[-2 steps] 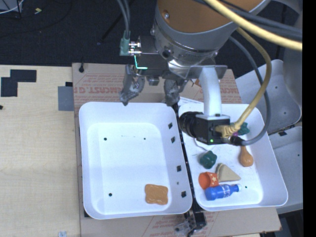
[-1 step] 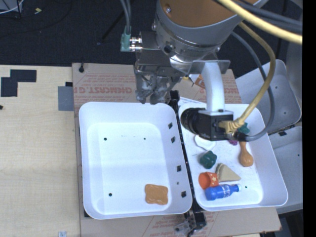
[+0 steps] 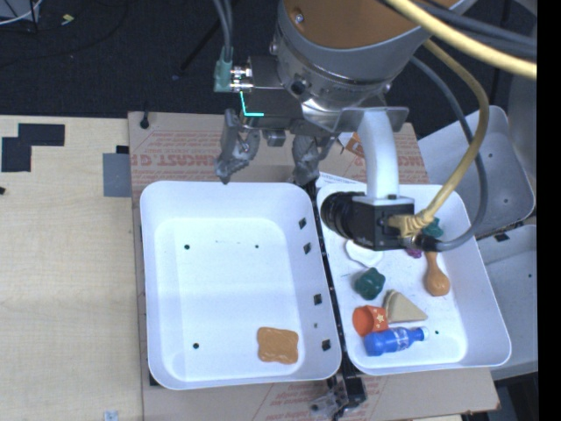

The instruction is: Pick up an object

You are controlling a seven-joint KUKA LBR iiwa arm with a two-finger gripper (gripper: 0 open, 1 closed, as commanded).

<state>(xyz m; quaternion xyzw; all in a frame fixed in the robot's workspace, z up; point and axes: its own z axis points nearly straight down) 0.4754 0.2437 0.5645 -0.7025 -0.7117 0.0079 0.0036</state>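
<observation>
Inspection of the bench from the overhead camera.

**Gripper.** The two-finger gripper (image 3: 266,174) hangs over the far rim of the left shallow white plastic bin (image 3: 166,261), at that bin's far edge. Its two dark fingers (image 3: 235,158) stand wide apart, one near the bin's far left portion and the other near the wall shared with the neighbouring bin. Nothing sits between them, so the claw is fully spread and has hold of nothing.

**Left bin.** It holds one item: a flat orange-brown toast-shaped piece (image 3: 278,345), lying on the floor near the near right corner, well apart from the gripper.

**Right bin.** The right shallow white plastic bin (image 3: 491,314) holds the remaining items, grouped in its near half:
- A small dark green lumpy block (image 3: 369,281) lies near the centre.
- A red-orange cup-shaped piece (image 3: 366,319) lies just below the green block.
- A beige wedge-shaped piece (image 3: 402,306) is just beside the cup on its right, and the two appear to touch.
- A blue plastic bottle (image 3: 394,340) lies on its side, close under the cup and wedge.
- An orange-brown pear-shaped piece (image 3: 436,277) lies towards the right wall.

**Support.** Both bins rest side by side on a brown cardboard sheet with red print (image 3: 175,147), which lies on the pale wooden bench (image 3: 61,279).

No item is lifted, and all of them lie on the bin floors.
</observation>
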